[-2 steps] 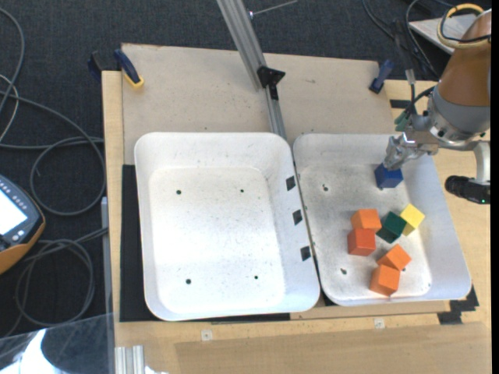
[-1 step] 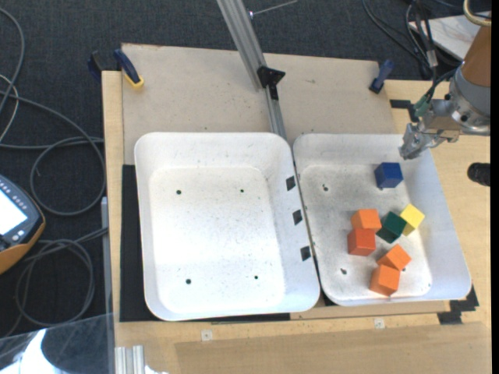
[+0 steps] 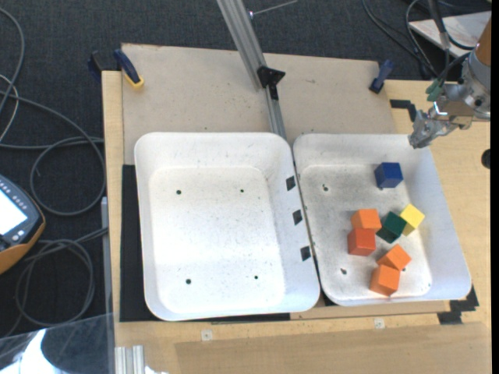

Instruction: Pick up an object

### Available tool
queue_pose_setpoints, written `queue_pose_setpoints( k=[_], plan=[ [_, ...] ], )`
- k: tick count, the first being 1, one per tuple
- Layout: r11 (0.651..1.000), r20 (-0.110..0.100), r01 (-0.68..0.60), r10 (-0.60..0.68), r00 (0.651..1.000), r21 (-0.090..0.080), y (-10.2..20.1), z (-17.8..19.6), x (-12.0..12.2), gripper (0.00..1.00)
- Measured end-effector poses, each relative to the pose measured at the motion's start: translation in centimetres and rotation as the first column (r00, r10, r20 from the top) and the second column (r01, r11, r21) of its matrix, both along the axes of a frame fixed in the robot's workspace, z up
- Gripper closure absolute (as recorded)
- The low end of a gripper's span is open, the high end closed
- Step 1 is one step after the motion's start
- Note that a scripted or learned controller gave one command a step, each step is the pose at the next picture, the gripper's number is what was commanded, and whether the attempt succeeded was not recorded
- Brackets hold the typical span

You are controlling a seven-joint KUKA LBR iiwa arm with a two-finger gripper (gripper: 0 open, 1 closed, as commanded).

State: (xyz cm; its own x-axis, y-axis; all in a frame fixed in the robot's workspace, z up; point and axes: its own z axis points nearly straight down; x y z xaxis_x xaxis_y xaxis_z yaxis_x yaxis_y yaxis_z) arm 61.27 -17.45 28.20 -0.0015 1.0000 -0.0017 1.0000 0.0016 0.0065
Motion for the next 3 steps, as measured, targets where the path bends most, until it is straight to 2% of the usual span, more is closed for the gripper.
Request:
queue_pose_setpoints(
  k=[1,2,3],
  plan=[
    [1.0,-0.008,-0.004,0.004,1.0,0.004,4.9,-1.1,1.2,1.0],
    [1.0,-0.007,-0.006,0.006,1.0,0.005,11.1,-0.8,1.4,1.0],
    [1.0,-0.009,-0.005,0.005,1.0,0.004,16.8,-2.3,1.4,1.0]
  ],
)
